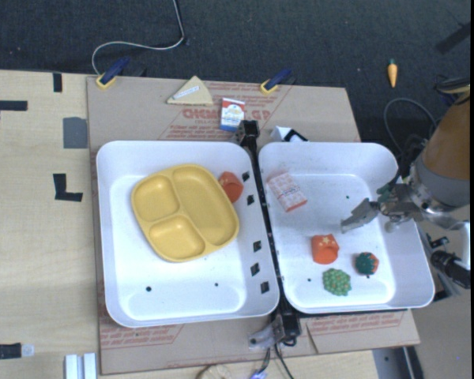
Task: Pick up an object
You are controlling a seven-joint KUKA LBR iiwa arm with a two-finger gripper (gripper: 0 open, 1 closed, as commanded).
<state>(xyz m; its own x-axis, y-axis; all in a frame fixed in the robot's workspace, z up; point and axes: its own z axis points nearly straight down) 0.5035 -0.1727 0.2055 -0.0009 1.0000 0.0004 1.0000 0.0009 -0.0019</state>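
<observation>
While the gripper hovers at the frame's right with fingers apart and nothing between them, the small orange plastic toy lies unpicked just below-left, in the right-hand white bin.

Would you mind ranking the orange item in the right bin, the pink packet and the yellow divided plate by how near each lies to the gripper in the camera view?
From the gripper, nearest first:
1. Orange item, right bin, just below-left of the gripper.
2. Pink packet, right bin, near its left wall.
3. Yellow divided plate, left bin, well beyond the divider.
</observation>
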